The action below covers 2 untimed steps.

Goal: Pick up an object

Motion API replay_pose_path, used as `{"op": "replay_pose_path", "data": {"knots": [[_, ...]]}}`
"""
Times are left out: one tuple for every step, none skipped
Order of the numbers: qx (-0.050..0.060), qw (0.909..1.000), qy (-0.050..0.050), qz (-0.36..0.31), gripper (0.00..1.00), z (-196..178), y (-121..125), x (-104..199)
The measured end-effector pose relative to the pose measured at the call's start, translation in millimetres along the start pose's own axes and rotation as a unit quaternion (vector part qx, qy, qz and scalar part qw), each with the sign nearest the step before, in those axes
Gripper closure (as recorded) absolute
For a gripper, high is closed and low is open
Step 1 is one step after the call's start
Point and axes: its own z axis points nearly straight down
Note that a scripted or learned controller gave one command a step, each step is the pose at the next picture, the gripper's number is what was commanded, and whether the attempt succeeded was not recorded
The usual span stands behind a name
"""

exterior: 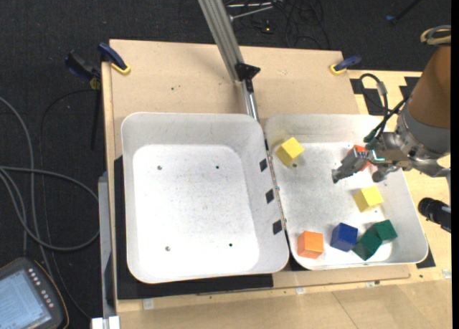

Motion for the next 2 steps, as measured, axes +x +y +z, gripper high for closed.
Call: {"op": "replay_pose_path", "data": {"knots": [[-0.002,1.0000,0.000,0.001,0.00,-2,1,0],[0.001,1.0000,0.000,0.002,0.00,60,-6,-2]]}}
